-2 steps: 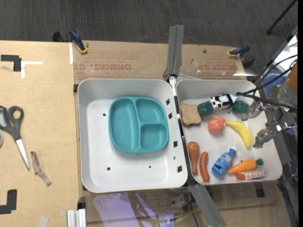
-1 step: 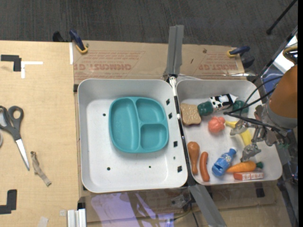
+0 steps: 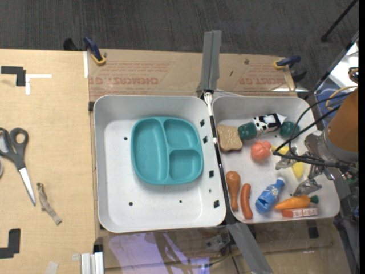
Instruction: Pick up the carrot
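Right bin (image 3: pixel 228 110) — carrot (image 3: pixel 293 203) lies near the front right corner, just behind a small red-and-white box (image 3: pixel 300 213) and beside a blue bottle (image 3: pixel 268 196). Gripper (image 3: pixel 308 178) hovers just above the carrot, apart from it; whether it is released or clenched cannot be told. Also there: bread slice (image 3: pixel 229 137), tomato (image 3: pixel 260 150), sausage (image 3: pixel 246 201). Left bin (image 3: pixel 108 170) — teal divided plate (image 3: pixel 167 150).

Teal divided plate (image 3: pixel 167 150) set in the left white bin (image 3: pixel 108 170), toast slice (image 3: pixel 229 137), red tomato (image 3: pixel 260 150), blue bottle (image 3: pixel 269 195) and sausage (image 3: pixel 246 201) scattered in the right bin (image 3: pixel 228 104), scissors (image 3: pixel 19 160) laid far left on the bench (image 3: pixel 45 119).
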`<state>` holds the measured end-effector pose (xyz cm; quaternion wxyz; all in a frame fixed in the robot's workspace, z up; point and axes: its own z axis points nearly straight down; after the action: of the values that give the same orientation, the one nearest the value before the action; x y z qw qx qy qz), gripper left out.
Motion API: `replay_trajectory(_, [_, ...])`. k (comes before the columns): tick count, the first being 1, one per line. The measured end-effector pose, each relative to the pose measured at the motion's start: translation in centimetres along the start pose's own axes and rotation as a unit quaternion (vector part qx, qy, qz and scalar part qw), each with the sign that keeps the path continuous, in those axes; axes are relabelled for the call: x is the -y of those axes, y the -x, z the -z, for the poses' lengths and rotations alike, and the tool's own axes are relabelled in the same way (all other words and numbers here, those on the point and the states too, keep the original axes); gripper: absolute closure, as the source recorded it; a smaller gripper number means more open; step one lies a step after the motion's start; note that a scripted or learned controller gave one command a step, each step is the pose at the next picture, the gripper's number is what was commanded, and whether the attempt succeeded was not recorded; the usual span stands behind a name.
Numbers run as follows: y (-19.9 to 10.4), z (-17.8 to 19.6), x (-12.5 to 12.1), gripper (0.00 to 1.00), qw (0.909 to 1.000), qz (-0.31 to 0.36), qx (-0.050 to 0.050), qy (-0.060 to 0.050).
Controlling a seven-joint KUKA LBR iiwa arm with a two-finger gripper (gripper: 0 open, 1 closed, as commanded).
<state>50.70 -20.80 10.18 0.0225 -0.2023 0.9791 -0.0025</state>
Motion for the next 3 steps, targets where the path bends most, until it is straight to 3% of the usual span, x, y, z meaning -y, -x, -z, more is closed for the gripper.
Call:
replay_trajectory(1, [-0.4,0.2,0.1,0.00,0.9990,-0.044,0.002,-0.005])
replay_trajectory(2, [0.3,0.0,-2.3,0.00,0.9960,-0.089,-0.003,-0.006])
replay_trajectory(3, [0.3,-0.6,1.5,0.00,0.9928,-0.119,-0.015,0.001])
